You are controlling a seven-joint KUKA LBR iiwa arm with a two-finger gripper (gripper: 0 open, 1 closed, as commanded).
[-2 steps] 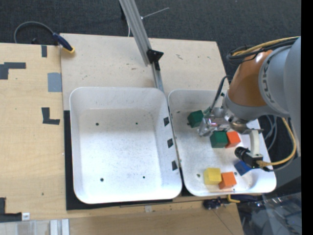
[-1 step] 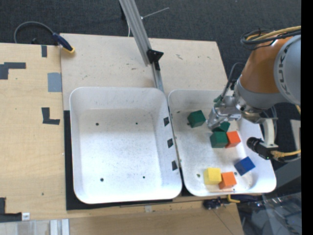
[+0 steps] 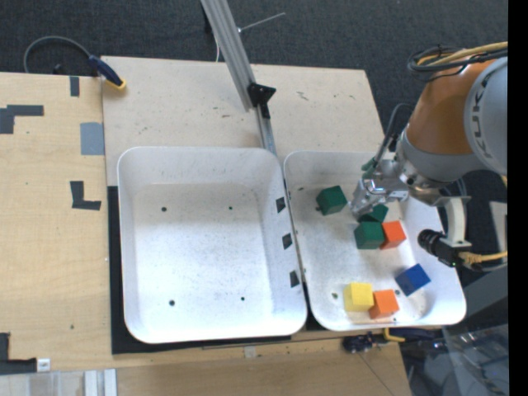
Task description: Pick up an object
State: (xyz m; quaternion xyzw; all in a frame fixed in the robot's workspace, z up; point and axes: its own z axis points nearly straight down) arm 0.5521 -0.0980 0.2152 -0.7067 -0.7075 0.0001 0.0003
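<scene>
The right bin (image 3: 307,172) holds several small blocks. A green block (image 3: 331,200) lies near its middle left. A second green block (image 3: 370,234) sits beside an orange block (image 3: 393,233). Lower down are a blue block (image 3: 412,278), a yellow block (image 3: 359,295) and another orange block (image 3: 384,303). My gripper (image 3: 371,205) hangs low over the bin, just above the second green block and right of the first. A bit of green shows at its tip, but I cannot make out whether it grips anything.
The left bin (image 3: 132,180) stands beside the right one, with a shared rim between them. A slanted metal rail (image 3: 235,52) crosses the bench behind the bins. The grey and orange arm (image 3: 450,130) fills the space to the right.
</scene>
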